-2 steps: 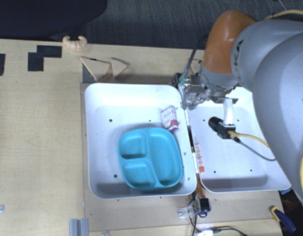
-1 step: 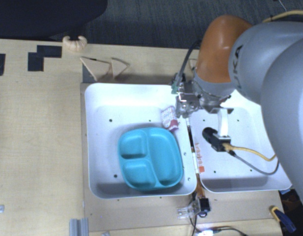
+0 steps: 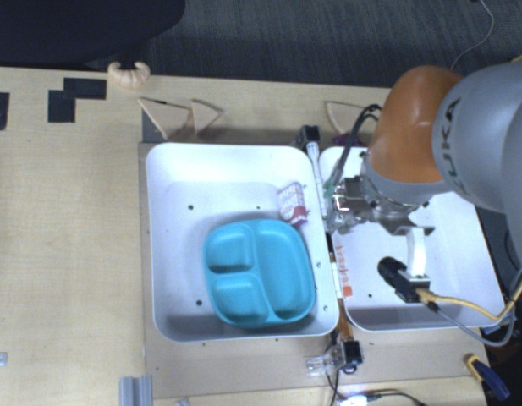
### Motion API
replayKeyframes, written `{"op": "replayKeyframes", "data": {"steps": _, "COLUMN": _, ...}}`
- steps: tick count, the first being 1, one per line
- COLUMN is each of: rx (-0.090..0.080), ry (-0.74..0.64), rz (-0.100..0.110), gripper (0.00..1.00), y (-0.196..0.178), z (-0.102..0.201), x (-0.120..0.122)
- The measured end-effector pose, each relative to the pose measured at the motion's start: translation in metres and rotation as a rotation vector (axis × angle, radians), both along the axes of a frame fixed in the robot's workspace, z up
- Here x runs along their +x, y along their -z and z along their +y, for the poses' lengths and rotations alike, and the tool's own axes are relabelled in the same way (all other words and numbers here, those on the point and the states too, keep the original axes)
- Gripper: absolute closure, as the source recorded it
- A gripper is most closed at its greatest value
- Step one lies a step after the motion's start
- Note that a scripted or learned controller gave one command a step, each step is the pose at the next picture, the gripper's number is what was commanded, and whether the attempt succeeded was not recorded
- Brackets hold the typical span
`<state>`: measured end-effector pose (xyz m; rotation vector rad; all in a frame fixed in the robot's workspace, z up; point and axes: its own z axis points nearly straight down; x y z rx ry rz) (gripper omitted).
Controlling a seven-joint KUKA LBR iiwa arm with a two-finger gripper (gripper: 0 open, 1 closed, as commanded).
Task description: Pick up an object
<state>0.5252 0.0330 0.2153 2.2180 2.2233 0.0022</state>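
Tray point(image 3: 259, 271), blue with three compartments, lies flat in the left bin point(image 3: 172, 227), left of the claw and lower in view. A small white-and-red packet point(image 3: 292, 203) sits just left of the claw, by the tray's upper right corner. The claw point(image 3: 338, 203) hangs over the wall between the bins, at the right bin's point(image 3: 464, 252) left edge. Whether it is open, closed or holding anything cannot be told.

You are in a robotics lab: plywood bench point(image 3: 66, 252) on dark carpet point(image 3: 328, 24), white left bin point(image 3: 172, 176) and right bin point(image 3: 464, 252), KUKA arm point(image 3: 489, 134), loose cables point(image 3: 387, 394) near.
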Motion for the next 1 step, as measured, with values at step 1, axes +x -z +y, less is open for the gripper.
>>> {"op": "replayKeyframes", "data": {"steps": 1, "rx": 0.0, "ry": 0.001, "rz": 0.0, "gripper": 1.0, "y": 0.0076, "z": -0.0303, "x": -0.0384}}
